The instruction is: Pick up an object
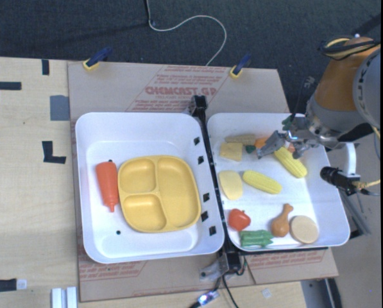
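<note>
My gripper (285, 145) hangs over the upper right part of the right bin (329, 201), and its fingers look open. The upper end of a yellow corn cob (293, 163) lies just below and between them. A small orange piece (262, 143) sits right beside the left finger. A second corn cob (262, 182) lies lower, toward the bin's middle. The grey arm with its orange band (342, 82) comes in from the right.
The right bin also holds a yellow wedge (231, 151), a pale oval piece (230, 185), a red fruit (239, 219), a green item (256, 238), a drumstick (281, 220) and a round bun (303, 229). The left bin (88, 140) holds an orange carrot (106, 185) and a yellow divided plate (158, 192).
</note>
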Action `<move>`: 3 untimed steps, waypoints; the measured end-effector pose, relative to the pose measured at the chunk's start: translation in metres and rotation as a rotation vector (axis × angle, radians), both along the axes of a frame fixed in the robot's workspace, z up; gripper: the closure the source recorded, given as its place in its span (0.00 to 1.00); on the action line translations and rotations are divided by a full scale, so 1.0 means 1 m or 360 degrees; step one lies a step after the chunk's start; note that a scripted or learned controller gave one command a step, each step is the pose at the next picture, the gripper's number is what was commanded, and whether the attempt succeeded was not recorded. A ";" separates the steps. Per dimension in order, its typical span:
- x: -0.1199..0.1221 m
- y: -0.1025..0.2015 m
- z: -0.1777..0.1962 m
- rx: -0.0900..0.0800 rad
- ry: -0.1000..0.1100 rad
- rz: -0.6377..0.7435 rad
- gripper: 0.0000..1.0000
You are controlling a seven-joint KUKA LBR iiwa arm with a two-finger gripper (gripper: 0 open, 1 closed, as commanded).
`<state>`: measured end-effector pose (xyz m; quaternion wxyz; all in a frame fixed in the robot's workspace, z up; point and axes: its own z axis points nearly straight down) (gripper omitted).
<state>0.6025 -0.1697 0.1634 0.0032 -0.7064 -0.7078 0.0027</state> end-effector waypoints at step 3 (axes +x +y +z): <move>-0.009 0.001 -0.068 -0.0005 -0.0014 0.0001 1.00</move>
